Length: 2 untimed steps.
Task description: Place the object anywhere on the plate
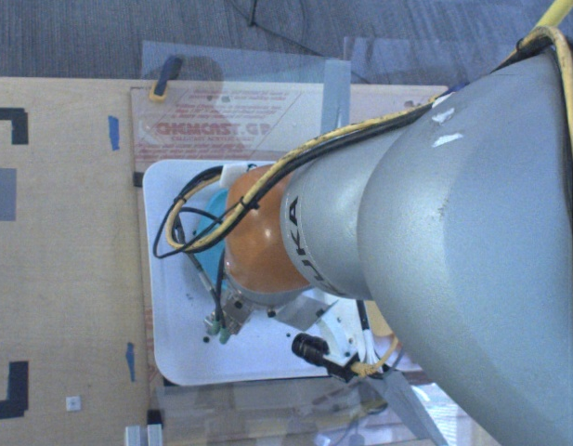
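- The big grey robot arm (pixel 453 212) with the orange band (pixel 253 240) above its wrist comes in from the right and covers most of the shallow white bin (pixel 170 342) under it.
- The gripper (pixel 221 323) points down at the lower-left part of that bin, low over the white floor. From this angle I honestly can't tell if it's open or closed.
- There's a tiny green bit (pixel 217 333) right at the gripper's tip. It could be the object or just part of the tool, it's too small to call.
- A light blue curved piece (pixel 209 214) peeks out from under the orange band, in the upper-left part of the bin. It looks like a plate rim, but most of it is hidden.
- A yellow and black cable bundle (pixel 188 226) loops off the wrist over the bin's left side.
- A black cylindrical part (pixel 309 347) sticks out of the wrist just right of the gripper.
- The light wooden bench top (pixel 63 249) has strips of blue tape (pixel 113 133) and black corner marks (pixel 12 124) on it.
- A clear plastic sheet with red lettering (pixel 221 128) sits behind the bin.
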Tool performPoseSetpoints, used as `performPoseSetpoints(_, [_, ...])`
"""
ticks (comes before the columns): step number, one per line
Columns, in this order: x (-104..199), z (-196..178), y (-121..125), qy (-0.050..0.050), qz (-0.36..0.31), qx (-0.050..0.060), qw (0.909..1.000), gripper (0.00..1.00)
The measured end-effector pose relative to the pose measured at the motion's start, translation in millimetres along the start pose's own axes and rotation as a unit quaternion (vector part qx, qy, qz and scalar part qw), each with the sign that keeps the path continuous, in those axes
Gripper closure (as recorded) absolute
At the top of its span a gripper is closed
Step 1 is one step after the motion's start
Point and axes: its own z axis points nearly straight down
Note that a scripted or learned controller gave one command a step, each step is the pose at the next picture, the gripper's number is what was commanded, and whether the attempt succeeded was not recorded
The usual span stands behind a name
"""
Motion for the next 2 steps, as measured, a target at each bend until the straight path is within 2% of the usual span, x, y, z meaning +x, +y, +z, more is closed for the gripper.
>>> performPoseSetpoints(1, [-45.3, 1.6, -52.5, 0.001, 0.239, 0.002, 0.9711, 1.0])
performPoseSetpoints(2, [-46.4, -7.6, -53.0, 0.001, 0.24, 0.002, 0.9708, 1.0])
